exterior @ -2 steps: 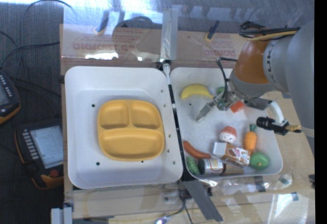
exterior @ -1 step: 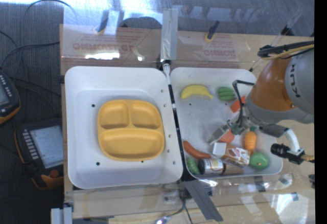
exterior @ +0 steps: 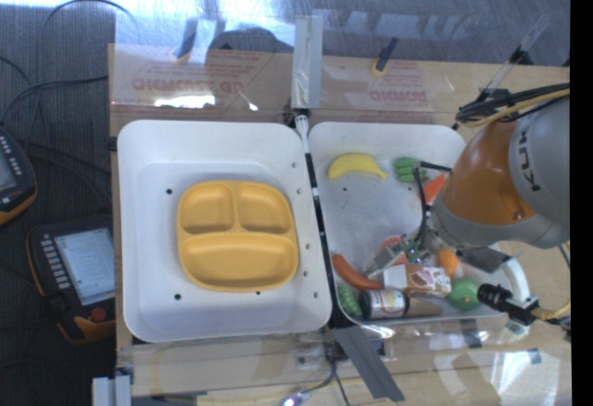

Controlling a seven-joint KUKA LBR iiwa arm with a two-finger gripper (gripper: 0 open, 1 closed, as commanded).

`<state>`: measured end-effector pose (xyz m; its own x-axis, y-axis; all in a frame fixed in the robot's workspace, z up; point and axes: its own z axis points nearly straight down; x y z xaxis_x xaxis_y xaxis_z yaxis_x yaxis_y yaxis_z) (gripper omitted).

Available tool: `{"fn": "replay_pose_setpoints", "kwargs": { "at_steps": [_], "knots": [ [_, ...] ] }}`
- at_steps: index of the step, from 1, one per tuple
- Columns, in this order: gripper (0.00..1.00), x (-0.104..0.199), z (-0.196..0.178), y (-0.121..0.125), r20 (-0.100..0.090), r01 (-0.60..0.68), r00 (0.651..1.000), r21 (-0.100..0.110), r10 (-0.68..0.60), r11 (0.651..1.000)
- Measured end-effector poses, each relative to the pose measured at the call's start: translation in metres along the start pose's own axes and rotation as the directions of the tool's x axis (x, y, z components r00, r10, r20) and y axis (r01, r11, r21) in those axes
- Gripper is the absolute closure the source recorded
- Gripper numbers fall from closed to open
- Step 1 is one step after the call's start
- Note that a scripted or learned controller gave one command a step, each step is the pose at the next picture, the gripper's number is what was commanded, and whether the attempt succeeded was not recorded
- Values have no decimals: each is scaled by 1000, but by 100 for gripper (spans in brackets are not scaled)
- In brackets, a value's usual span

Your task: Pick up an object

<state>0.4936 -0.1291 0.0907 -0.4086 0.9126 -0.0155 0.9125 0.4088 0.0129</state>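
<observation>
The right bin [exterior: 369,209] holds a yellow banana [exterior: 356,167] and a green toy [exterior: 406,169] at its back. Along its front lie a red sausage-like piece [exterior: 353,272], a dark bottle [exterior: 395,304], a red-and-white packet [exterior: 425,280], a small orange piece [exterior: 448,260] and a green round fruit [exterior: 464,293]. My gripper [exterior: 404,252] hangs low over the front clutter, just above the packet and beside the red piece. The arm's orange band [exterior: 482,183] hides part of the bin's right side. No object visibly sits in the gripper.
The left bin [exterior: 148,163] bears a yellow divided plate [exterior: 238,234] in its middle. A ridge [exterior: 315,209] separates the two bins. Cables [exterior: 500,103] run behind the arm at the right. A handheld pendant [exterior: 74,265] lies left of the bench.
</observation>
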Motion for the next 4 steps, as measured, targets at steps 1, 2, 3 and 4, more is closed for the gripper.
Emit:
{"fn": "replay_pose_setpoints", "kwargs": {
  "at_steps": [1, 2, 3, 4],
  "knots": [
    [0, 13, 0, 20, -2, 32, 999, 3, -32, 999],
    [0, 20, 0, 7, -3, -138, 990, -6, 138, 990],
    [100, 20, -9, 6, -6, -137, 990, -3, 137, 991],
    [100, 51, -91, 102, -13, -86, 996, 18, 86, 996]
  ]
}}
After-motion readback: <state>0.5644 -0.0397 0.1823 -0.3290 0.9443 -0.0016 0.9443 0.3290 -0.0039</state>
